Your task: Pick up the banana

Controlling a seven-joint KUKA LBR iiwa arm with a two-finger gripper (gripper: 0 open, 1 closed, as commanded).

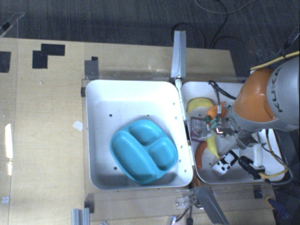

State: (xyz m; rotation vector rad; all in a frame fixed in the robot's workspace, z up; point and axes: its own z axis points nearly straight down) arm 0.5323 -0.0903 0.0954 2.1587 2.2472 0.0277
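While the plate (143, 149) in the left bin (108, 102) lies across the divide and plays no part, the near end of the right bin (234, 178) is crowded, and that is what the grasp must reckon with. Nearest sits a white block (224, 163) with black spots; just left of it a curved brown piece (200, 155) runs along the bin's left wall. Between the two and a little farther in lies a slim, tapering yellow shape, probably the banana (212, 147), with its far end passing under the hand (202, 129). The hand hangs low over the middle of this bin; whether it is spread or pressed together I cannot tell, as its own hardware clutters the view. To do the pick well, I would centre the hand over the banana's exposed middle, turn it so the closing line runs across the narrow width and not along the length, and come straight down, since the brown piece lies just beside and a skewed approach could nip or shove it. I expect its curved skin to give little purchase, so close firmly and lift vertically before travelling. Beyond the hand lie a small orange thing (213, 111) and, at the far end, a broader yellow lump (198, 105); both are best left alone.
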